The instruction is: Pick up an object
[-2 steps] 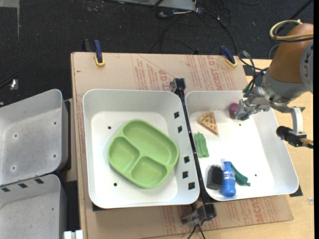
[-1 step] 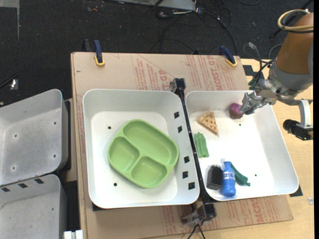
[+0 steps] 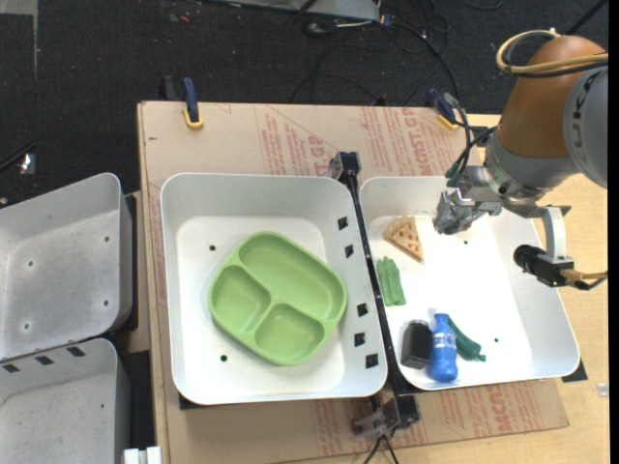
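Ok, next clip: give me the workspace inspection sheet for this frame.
Surface: two white bins side by side on a cardboard-topped bench.
Job's things: right bin holds a waffle wedge, green strip, blue bottle, black block.
Clutter: green divided plate in left bin.
Grippers: gripper above right bin, beside the wedge; nothing visibly held.
Cables: loose on dark floor behind.
Surroundings: spare white trays at left.

My arm (image 3: 556, 114): grey casing, bulbous orange band above wrist, yellowish cable looped over top, dark metallic gripper (image 3: 453, 216).
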Motion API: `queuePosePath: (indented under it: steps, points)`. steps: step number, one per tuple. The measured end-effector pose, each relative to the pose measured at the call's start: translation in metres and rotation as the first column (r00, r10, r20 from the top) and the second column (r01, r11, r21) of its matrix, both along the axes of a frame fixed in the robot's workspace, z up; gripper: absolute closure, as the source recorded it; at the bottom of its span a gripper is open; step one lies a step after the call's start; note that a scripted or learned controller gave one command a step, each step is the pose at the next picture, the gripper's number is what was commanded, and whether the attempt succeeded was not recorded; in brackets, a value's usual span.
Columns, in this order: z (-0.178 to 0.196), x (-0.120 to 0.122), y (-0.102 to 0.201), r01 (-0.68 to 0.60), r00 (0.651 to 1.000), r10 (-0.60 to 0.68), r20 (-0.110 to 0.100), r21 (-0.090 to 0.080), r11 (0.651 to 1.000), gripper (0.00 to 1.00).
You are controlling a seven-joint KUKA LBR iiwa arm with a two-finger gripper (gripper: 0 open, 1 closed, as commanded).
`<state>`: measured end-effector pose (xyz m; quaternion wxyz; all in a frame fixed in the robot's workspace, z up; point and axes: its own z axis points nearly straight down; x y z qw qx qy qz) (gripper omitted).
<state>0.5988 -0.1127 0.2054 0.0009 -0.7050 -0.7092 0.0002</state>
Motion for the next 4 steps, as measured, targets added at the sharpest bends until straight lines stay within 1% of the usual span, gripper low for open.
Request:
queuePosePath:
  steps: [1, 3, 4]
  points:
    - [0.014, -0.011, 0.050, 0.000, 1.000, 0.000, 0.001, 0.000, 1.000, 1.00]
    - [0.001, -0.025, 0.157, -0.001, 1.000, 0.001, 0.000, 0.000, 1.000, 1.00]
    - [0.018, -0.032, 0.204, 0.000, 1.000, 0.000, 0.002, 0.000, 1.000, 1.00]
